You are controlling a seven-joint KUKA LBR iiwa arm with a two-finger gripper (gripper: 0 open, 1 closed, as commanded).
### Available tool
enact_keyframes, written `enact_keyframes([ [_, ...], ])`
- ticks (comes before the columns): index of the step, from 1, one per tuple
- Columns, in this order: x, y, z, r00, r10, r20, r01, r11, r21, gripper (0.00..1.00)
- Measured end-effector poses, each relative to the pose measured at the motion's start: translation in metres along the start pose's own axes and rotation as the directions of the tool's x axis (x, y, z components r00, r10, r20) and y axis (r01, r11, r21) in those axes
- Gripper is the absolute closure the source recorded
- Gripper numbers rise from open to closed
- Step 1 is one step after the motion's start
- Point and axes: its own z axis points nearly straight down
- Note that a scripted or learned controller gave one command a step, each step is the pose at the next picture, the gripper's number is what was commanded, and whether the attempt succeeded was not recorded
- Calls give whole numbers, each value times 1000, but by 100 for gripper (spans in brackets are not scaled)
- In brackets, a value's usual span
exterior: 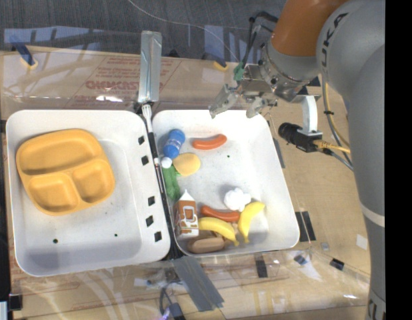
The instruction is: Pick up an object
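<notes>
Hovering over the far edge of the right bin (281,179), the gripper (235,109) has its two fingers spread apart with nothing between them. Just nearside of them, on the bin floor near the far edge, lies an orange-red sausage (209,141), smooth and rounded, its long axis running roughly parallel to that edge, its right end tipped slightly farther away. Beside it, against the left wall, a blue bottle (173,143) lies with its white cap toward the near side, touching a round yellow lemon (187,164). A green piece (171,183) lies along the same wall. Crowded in the near part of the bin are a small carton (187,215), a second red sausage (221,213), two curved yellow bananas (218,229), a brown sausage (206,245) and a crumpled white lump (236,198). The left bin (79,245) holds a glossy yellow divided plate (64,171) near its far left corner.
</notes>
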Motion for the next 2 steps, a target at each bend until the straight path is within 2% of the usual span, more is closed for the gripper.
enact_keyframes([
  [1, -39, -38, 115, 993, 115, 0, -115, 993, 8, 0],
  [2, -21, -129, 197, 999, -42, 0, 42, 999, -4, 0],
])
